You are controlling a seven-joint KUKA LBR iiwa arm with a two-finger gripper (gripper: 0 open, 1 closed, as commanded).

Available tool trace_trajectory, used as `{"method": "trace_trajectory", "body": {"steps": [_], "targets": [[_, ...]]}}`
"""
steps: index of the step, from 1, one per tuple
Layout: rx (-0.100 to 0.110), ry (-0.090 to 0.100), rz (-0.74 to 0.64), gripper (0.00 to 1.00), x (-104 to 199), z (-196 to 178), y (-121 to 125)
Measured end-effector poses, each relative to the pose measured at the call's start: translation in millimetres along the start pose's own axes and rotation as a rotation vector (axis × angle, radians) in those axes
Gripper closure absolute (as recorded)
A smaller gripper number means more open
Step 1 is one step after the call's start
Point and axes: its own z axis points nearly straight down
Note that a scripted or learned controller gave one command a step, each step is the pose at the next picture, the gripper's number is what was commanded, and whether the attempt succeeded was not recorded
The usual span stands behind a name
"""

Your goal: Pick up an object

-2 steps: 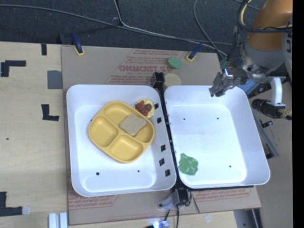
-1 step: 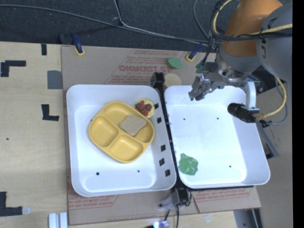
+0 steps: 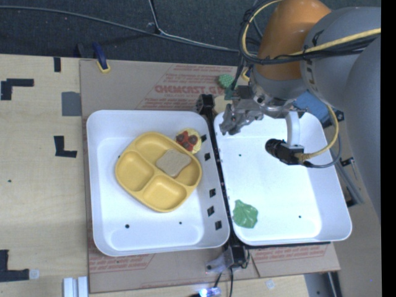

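The gripper (image 3: pixel 230 126) is hanging over the top left corner of the right bin (image 3: pixel 322 223); whether its claw is spread or pressed together, I cannot tell. A green object (image 3: pixel 245 215) is lying near this bin's lower left corner. A yellow divided tray (image 3: pixel 137 166) holding a brown slice (image 3: pixel 172 162) is sitting in the left bin (image 3: pixel 105 224).

1. A single fixed camera sits above the bench and looks down on it at a slant.
2. It stands far enough back to take in both shallow white plastic bins, the left one (image 3: pixel 99 184) and the right one (image 3: pixel 322 215), whole, plus the brown cardboard sheet (image 3: pixel 161 85) beneath them.
3. The grey arm with its orange band (image 3: pixel 291 30) enters from the right, large and near the lens.
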Motion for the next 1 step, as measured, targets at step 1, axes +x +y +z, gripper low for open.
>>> {"method": "trace_trajectory", "body": {"steps": [1], "targets": [[0.001,-0.001,0.001,1.0,49.6,16.6,0.5]]}}
